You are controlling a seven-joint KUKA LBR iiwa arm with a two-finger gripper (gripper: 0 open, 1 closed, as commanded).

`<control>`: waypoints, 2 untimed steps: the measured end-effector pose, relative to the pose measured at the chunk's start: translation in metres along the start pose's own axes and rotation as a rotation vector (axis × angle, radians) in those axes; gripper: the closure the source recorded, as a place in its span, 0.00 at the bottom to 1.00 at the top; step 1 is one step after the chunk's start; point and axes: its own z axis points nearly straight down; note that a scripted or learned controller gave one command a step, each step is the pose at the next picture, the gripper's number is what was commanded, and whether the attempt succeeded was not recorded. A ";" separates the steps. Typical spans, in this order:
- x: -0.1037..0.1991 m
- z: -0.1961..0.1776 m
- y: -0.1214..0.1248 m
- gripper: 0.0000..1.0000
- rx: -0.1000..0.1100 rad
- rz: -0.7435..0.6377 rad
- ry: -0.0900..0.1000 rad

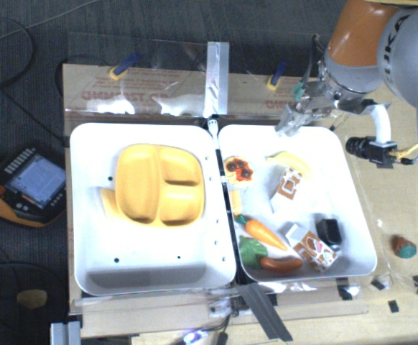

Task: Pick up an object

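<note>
Camera view shows our gripper [295, 121] above the right bin's [353, 192] far rim, holding nothing we can see; whether it is apart or together we cannot tell. Below it the toys crowd: carton [288, 184], carrot [261, 230], sausage [281, 264]. We judge a descent may nudge neighbours or close on the rim. No writing is legible. A yellow tray [159, 184] sits in the left bin [87, 214].

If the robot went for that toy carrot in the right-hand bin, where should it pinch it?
Probably across the middle of the carrot, coming straight down from above. It lies flat and slanted, and the orange body is long and narrow, so fingers closing across its width should fit. Its lower side crowds a green toy and a sausage, so the gripper needs care there.
</note>
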 end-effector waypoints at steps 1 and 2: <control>-0.049 0.088 -0.035 1.00 0.000 -0.137 0.000; -0.075 0.143 -0.041 1.00 -0.024 -0.633 -0.012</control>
